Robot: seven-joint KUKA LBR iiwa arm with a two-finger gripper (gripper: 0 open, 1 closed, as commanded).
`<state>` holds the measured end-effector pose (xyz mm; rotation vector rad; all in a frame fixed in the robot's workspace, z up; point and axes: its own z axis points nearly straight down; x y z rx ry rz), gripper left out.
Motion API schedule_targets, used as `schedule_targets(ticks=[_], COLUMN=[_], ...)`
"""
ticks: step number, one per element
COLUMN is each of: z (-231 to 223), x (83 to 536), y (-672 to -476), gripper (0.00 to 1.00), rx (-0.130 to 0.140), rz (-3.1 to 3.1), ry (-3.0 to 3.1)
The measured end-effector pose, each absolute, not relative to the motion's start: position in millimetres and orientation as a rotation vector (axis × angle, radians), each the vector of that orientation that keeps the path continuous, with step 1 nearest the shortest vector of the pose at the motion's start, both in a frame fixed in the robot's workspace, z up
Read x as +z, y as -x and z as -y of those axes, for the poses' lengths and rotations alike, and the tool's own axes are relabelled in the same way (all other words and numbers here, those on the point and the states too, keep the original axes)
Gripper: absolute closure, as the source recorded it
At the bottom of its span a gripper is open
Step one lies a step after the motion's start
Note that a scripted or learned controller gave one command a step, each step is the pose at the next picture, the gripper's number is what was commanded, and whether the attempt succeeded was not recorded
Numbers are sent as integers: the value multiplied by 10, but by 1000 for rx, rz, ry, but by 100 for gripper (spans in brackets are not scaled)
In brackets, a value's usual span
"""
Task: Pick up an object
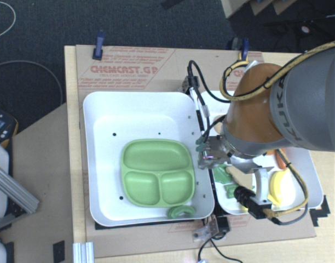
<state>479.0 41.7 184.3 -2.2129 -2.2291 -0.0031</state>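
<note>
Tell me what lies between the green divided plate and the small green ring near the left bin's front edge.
In the camera view, nothing lies between them: the green ring sits right against the front right corner of the green plate, on the left bin's white floor.

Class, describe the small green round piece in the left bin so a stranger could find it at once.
Find the left white bin. A green divided plate lies in its middle; at the bin's near edge, beside the plate's near right corner, sits the small green ring. It is round and far smaller than the three-compartment plate.
</note>
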Motion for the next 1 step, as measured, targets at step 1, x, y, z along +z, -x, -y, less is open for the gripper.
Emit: schedule_targets(ticks=[1], z=[-594], x=[4184], y=[-4858], gripper=[100], rx=[-27], rz=[2235], ry=[2224])
